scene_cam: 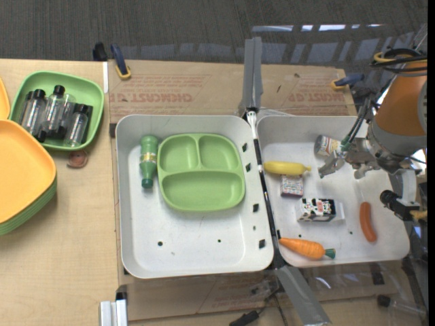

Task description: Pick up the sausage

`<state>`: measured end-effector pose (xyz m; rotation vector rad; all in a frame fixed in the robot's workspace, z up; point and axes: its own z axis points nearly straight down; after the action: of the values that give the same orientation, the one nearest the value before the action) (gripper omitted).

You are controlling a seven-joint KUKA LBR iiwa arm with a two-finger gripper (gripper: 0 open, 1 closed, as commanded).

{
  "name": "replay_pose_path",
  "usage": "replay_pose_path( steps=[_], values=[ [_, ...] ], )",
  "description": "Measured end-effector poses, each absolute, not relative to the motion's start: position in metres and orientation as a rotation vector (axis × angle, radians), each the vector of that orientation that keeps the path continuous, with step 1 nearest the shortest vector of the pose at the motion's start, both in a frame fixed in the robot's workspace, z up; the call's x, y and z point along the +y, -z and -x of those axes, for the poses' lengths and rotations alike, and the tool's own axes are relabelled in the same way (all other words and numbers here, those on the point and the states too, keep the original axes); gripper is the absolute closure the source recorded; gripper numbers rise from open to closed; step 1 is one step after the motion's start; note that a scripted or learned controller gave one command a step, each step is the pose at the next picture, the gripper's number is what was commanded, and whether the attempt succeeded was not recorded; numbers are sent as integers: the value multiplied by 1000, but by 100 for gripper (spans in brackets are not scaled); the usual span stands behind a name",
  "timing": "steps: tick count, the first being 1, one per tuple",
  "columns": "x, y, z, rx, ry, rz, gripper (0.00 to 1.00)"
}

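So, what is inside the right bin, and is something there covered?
The right bin holds a banana, a small box, a cow-print pack, a carrot, a sausage and a can. The gripper hides the bin floor under it.

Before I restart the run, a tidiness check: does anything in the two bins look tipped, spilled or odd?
Little stands out. A green bottle lies on its side beside the divided green plate in the left bin. A can lies tipped near the gripper. No spills visible.

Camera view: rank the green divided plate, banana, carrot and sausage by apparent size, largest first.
1. green divided plate
2. carrot
3. banana, close to the carrot, so that order is unsure
4. sausage
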<state>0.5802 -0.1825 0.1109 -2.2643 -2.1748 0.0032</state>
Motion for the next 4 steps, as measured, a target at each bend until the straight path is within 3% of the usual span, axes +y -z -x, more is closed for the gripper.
replay_pose_path(
  steps=[1,3,4],
  values=[
    [-183,-111,-580,-2175,-3,2264,0],
    [-210,-91,-478,-2132,6,2293,0],
    [-159,-91,-485,-2149,-2,2288,0]
  ],
)
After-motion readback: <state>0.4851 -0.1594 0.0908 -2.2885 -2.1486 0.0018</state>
